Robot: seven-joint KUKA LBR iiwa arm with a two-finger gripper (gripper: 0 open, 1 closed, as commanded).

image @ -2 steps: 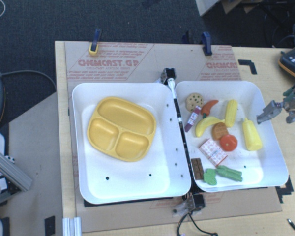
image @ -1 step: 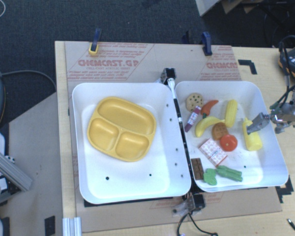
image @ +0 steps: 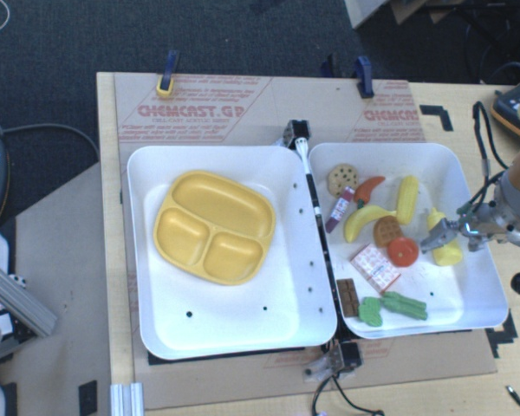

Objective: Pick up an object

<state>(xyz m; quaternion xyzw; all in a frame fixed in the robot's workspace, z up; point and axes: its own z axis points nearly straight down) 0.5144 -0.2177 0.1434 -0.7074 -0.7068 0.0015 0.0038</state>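
Note:
The right bin (image: 481,293) holds several toy foods. Among them are a cookie (image: 341,178), a yellow corn cob (image: 406,199), a banana (image: 364,221), a red tomato (image: 403,251) and a checked pink packet (image: 374,267). My gripper (image: 455,234) reaches in from the right and sits low at the bin's right side. It is directly over a small yellow piece (image: 448,255), just right of the tomato. Whether it touches that piece is hidden by the gripper body.
A yellow compartment plate (image: 214,226) lies in the left bin (image: 147,258). A purple bottle (image: 339,209), a chocolate bar (image: 347,297) and green vegetables (image: 403,305) lie near the divider and the front wall. Cables run at the right edge.

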